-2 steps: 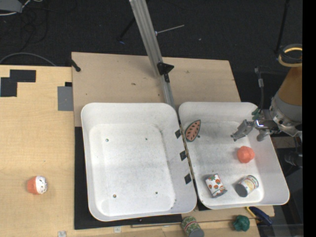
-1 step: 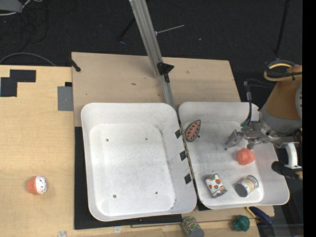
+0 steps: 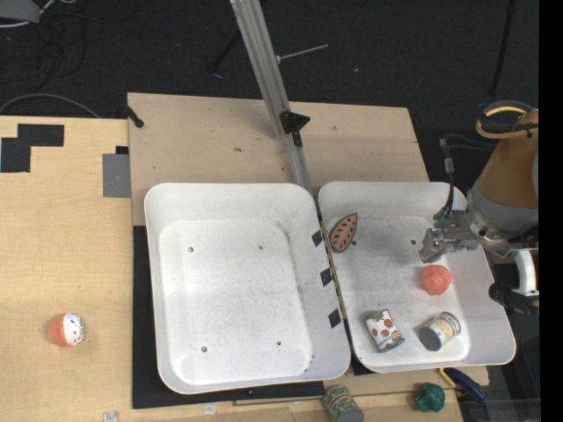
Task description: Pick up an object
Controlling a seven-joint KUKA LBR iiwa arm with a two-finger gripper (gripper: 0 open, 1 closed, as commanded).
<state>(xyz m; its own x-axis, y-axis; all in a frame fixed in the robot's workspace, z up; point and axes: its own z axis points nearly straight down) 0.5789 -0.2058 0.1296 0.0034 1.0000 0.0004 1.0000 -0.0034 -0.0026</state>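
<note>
Hovering: my claw (image 3: 433, 243) hangs low over the right bin (image 3: 378, 202), near its far right side, just above the red ball (image 3: 435, 280).
Grip: whether my claw is released or clenched, I cannot tell; nothing visible sits in it.
Red ball: on the bin floor, just beside my claw, apart from it.
Other contents: a speckled oval piece (image 3: 342, 231) by the left rim; a spotted white box (image 3: 383, 331) and a small can (image 3: 439, 331) lying on its side near the front.
Left bin (image 3: 233, 293): beside the right one, edges touching.
Bench: an orange-and-white ball (image 3: 66, 330) well apart, far left.
</note>
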